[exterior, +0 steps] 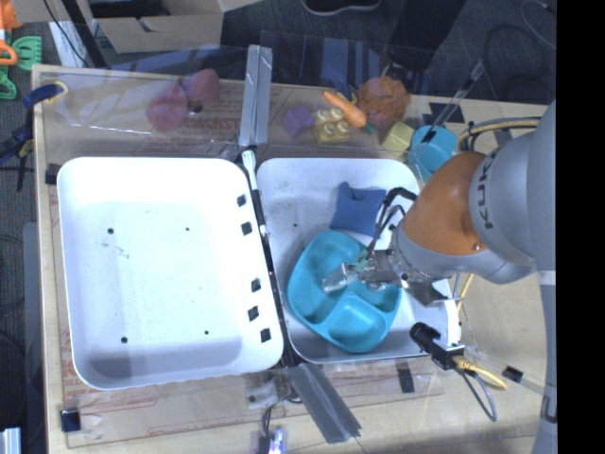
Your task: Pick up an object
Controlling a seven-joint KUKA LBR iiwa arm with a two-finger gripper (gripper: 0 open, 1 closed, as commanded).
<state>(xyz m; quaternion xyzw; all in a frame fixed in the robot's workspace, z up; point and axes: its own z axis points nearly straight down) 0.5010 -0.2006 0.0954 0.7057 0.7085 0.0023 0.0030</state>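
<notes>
Right bin (pixel 284 253) — light-blue divided dish (pixel 340 301) in the near half, dark-blue cloth (pixel 357 208) just behind it; end effector (pixel 354 274) directly over the dish's middle ridge, dish spreading left and nearer the camera — finger opening cannot be told, nothing visibly gripped.

Clearance record: my two bins, free floor and blockers.

Left bin (pixel 151 272): bare floor wall to wall, open to my approach from above. Right bin (pixel 284 197): bare floor along the left wall and the upper left corner; the lower middle is taken by a blue bowl (pixel 340 301), with a dark blue cloth (pixel 357 208) lying just above it and touching its rim. My gripper (pixel 354 272) sits over the bowl's inside, and my own wrist and orange band (pixel 444 211) cover the bin's right side. The divider (pixel 257 263) between the bins carries small black clips.
</notes>
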